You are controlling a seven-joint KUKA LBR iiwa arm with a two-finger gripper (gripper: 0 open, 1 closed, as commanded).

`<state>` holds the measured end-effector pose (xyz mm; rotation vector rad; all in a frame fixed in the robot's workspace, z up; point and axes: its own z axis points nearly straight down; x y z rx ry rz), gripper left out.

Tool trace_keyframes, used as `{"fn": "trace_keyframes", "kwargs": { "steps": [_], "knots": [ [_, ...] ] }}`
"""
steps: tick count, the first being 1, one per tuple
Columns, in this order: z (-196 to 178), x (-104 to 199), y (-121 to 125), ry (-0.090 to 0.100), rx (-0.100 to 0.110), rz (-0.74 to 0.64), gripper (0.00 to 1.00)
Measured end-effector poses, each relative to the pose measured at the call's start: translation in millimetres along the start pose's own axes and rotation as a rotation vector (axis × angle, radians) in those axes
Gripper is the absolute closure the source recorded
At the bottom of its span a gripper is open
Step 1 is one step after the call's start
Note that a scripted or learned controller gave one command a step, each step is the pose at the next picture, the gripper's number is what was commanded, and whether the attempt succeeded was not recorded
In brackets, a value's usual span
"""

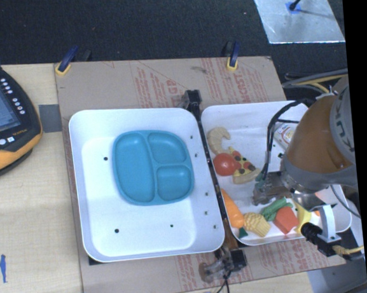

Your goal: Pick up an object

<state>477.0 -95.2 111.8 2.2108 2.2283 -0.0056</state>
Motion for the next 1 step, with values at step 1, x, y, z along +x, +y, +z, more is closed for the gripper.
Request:
{"fn": "trace_keyframes", "kwargs": {
  "steps": [1],
  "knots": [
    [0.1, 0.1, 0.0, 0.000, 0.000, 0.000, 0.00]
  ]
}}
